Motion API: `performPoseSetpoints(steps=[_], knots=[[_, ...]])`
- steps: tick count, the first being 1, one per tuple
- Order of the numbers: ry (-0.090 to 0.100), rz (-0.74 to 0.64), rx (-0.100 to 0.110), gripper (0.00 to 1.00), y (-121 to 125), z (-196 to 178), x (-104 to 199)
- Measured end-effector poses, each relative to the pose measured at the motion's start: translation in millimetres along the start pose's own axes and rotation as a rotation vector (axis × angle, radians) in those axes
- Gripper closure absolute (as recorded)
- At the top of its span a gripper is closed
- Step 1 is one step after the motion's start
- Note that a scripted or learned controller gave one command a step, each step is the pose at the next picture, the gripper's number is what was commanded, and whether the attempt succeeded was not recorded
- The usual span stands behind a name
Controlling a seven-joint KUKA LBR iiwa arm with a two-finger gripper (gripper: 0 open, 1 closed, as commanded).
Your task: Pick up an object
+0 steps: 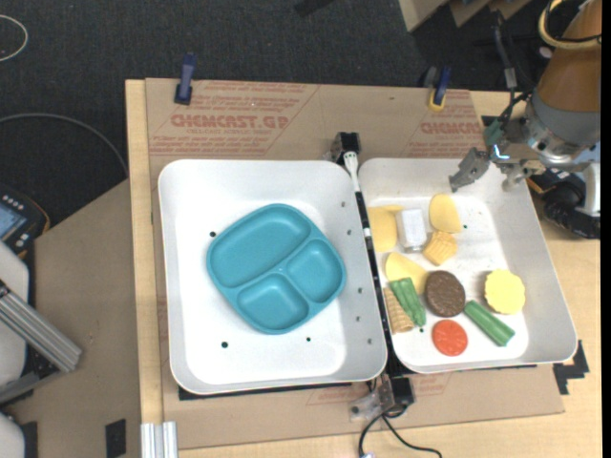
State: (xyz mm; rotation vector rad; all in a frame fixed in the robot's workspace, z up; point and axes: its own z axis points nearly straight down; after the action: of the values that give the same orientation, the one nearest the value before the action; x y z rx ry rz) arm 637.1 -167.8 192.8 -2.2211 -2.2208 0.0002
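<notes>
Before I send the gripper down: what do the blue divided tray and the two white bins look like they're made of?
The blue tray looks like molded plastic, matte to satin: uniform color, rounded compartment walls, soft highlights. The left bin and right bin look like thin formed plastic with a smooth, slightly glossy finish and rolled rims, though coated metal can't be ruled out.

In the right bin [535, 256] we see toy food lying loose: a yellow lemon [444, 212], corn [439, 248], a brown patty [445, 294], a red tomato slice [451, 338], a yellow disc [504, 292] and two green pieces [409, 301] [490, 322].
</notes>
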Motion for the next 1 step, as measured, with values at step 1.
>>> performPoseSetpoints(steps=[1], knots=[[-0.004, -0.002, -0.01, 0.0, 19.6, -60.4, -6.4]])
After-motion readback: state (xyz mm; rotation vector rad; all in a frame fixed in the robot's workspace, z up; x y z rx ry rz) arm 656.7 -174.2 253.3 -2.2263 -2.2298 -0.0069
